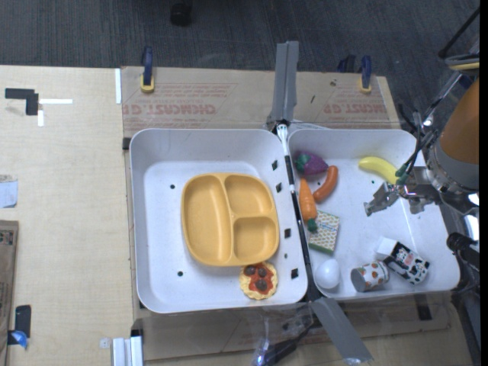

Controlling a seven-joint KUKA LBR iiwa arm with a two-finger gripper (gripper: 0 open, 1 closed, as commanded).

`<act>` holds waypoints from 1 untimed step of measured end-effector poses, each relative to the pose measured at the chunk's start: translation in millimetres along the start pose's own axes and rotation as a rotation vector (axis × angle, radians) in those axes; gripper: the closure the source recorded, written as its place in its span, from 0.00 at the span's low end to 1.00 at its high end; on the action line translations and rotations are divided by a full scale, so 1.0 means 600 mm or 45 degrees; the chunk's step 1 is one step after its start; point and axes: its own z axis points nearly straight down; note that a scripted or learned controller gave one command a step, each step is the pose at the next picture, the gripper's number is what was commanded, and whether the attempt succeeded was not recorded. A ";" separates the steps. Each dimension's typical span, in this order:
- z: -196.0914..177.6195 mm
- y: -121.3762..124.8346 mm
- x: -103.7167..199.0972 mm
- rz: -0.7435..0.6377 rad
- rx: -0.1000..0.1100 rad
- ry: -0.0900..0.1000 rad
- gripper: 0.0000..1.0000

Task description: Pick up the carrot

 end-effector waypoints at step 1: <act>0.109 0.036 -0.087 0.193 0.001 0.001 0.00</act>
